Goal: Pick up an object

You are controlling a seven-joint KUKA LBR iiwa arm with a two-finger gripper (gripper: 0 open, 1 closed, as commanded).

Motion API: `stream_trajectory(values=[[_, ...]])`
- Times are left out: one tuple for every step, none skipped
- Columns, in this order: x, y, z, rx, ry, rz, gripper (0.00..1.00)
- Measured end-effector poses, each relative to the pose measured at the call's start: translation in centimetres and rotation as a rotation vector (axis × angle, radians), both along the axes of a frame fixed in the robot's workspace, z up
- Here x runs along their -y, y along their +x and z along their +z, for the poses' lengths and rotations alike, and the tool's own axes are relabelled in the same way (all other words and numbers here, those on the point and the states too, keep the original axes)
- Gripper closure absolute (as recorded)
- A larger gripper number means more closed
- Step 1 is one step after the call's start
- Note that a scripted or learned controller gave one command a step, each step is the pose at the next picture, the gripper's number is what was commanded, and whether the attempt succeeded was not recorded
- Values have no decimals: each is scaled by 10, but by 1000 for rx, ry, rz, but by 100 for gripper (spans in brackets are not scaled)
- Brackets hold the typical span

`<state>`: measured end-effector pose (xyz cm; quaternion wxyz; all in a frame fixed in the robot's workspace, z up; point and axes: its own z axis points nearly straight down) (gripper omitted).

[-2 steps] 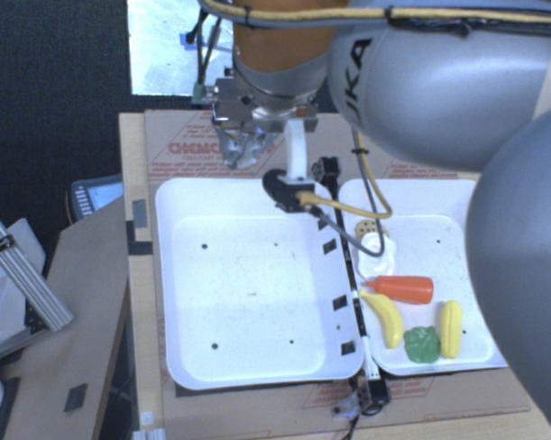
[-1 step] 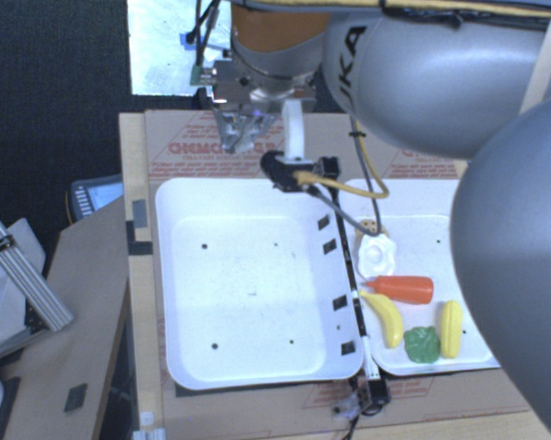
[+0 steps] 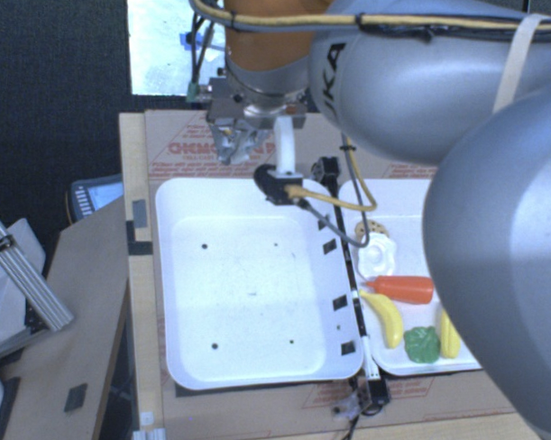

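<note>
Lying in the right bin (image 3: 416, 367): carrot (image 3: 400, 289), bananas (image 3: 387, 317), green broccoli (image 3: 422, 344).

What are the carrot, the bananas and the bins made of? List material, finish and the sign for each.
Carrot: probably moulded plastic, smooth, uniform orange with slight sheen.
Bananas: likely plastic too, even yellow, no speckling.
Left bin and right bin: seemingly thin white plastic, matte, with rounded formed rims.
</note>
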<state>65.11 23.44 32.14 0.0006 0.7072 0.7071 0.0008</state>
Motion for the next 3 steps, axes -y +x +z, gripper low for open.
stream_trajectory(values=[[0, 1, 5, -1, 0, 0, 100], [0, -2, -39, 0, 0, -1, 100], [0, 5, 42, 2, 1, 3, 100]])
